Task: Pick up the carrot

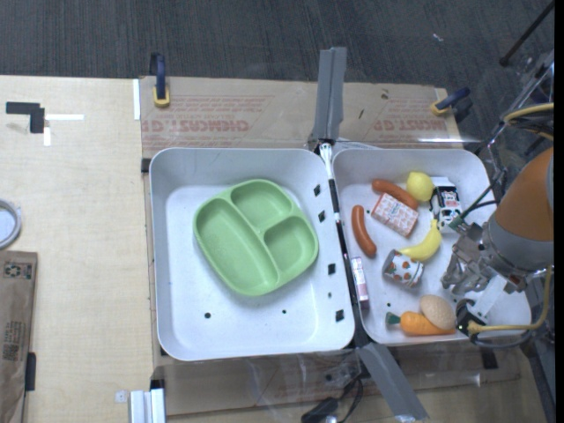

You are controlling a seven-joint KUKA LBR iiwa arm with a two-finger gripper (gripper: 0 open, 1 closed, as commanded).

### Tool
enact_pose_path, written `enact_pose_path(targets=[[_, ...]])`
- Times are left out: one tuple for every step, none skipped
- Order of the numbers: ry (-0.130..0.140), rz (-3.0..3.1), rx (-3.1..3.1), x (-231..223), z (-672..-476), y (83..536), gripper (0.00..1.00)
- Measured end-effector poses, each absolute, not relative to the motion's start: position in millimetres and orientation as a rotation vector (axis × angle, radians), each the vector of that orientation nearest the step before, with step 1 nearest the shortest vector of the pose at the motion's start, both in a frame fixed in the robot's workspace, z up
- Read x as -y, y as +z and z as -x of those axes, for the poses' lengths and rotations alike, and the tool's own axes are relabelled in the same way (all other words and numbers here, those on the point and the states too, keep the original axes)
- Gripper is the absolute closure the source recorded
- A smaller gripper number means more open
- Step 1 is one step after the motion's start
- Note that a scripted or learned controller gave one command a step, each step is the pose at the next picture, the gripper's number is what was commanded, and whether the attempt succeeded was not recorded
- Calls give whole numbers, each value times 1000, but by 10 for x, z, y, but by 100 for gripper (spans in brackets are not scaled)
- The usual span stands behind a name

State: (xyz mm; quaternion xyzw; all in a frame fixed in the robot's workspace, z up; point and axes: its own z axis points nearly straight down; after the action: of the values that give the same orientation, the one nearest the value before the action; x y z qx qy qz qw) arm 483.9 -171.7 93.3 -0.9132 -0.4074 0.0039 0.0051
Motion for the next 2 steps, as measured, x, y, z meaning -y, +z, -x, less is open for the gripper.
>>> enact_pose_path(targets=[[15,3044,767,663,-4778,1876,100],[14,3118,408,453,-4791,2829,100]])
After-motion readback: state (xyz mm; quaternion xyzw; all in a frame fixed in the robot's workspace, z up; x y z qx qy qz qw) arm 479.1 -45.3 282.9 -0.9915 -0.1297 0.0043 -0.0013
